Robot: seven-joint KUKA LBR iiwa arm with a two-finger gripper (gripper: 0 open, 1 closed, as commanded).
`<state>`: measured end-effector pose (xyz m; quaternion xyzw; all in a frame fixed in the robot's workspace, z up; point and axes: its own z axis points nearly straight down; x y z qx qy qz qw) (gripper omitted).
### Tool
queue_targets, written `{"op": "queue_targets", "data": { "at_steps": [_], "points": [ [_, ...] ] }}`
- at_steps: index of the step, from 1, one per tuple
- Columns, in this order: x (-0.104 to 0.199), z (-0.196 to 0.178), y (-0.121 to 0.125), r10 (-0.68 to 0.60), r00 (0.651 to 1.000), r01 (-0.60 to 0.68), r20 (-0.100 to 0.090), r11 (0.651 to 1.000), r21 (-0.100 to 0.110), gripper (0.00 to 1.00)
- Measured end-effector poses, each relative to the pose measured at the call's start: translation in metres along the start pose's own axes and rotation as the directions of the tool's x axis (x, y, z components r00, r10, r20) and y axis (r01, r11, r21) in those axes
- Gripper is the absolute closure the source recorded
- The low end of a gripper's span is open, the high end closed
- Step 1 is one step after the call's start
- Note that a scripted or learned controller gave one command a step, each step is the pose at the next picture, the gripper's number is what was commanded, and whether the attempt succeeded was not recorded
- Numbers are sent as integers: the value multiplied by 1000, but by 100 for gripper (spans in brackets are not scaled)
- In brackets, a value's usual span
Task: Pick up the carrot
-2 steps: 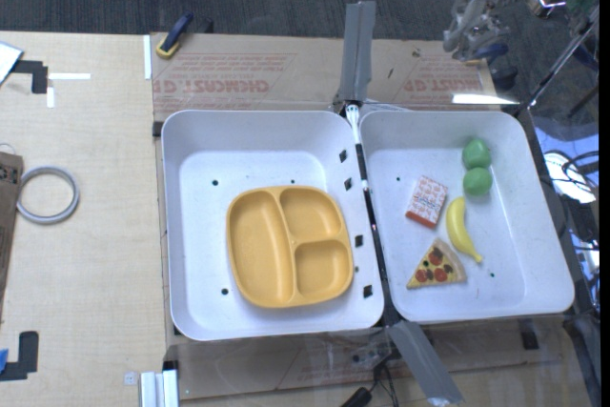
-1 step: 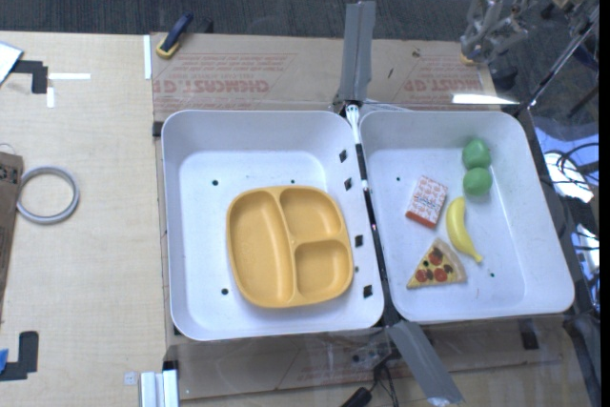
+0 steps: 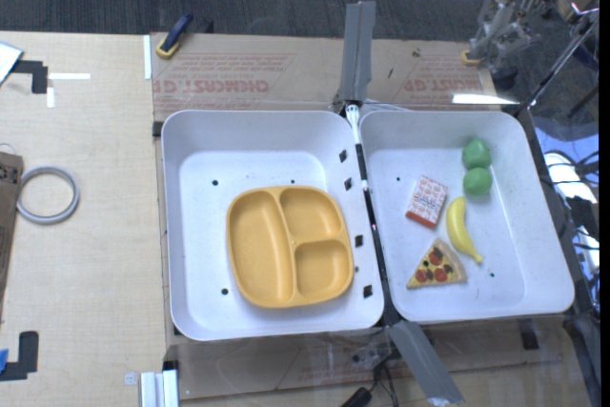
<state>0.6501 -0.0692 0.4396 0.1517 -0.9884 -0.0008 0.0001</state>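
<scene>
Evidently, layout: toys are grouped in the right bin [image 3: 543,234], prob. as pick stock; yellow plate [image 3: 286,243] is set alone in left bin [image 3: 176,234], prob. as a drop spot.
R-bin items: 2 green fruits [image 3: 476,153], wafer pack [image 3: 426,201], banana [image 3: 462,229], pizza slice [image 3: 437,267], all apart.
Carrot: position can't be told; none of these is read as one.
Arm pose: gripper [image 3: 498,14] is held behind the right bin's rear corner, off the bins.
Grip state: can't be told, too blurred; nothing is seen held.
</scene>
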Motion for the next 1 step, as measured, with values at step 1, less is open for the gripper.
{"op": "queue_targets", "data": {
  "at_steps": [1],
  "points": [
    [0,0,-36,-251,968,251,2,968,1,100]
  ]
}}
